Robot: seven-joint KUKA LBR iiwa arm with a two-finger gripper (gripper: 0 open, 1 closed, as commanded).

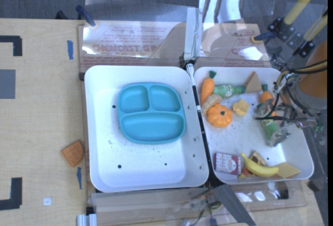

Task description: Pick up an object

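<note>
1. Nearest the front edge, in the right bin (304,154), a banana (259,167) lies beside a small red-and-white carton (227,162) and a tan wedge (289,170).
2. Farther back in that bin sit a small orange pumpkin (219,115), a carrot (207,87), a green bottle (229,90), a yellow chunk (240,108) and a brown wedge (253,83).
3. From the right, the arm reaches over the bin's right side, and the claw (276,128) hangs low among cables beside a green item (269,127); whether the claw is open or closed, I cannot tell from here.
4. At the left, the other bin (104,162) holds a blue divided plate (151,113), lying flat.
5. Out on the table (36,115), well left of both bins, lies a waffle-like brown square (73,152).
</note>
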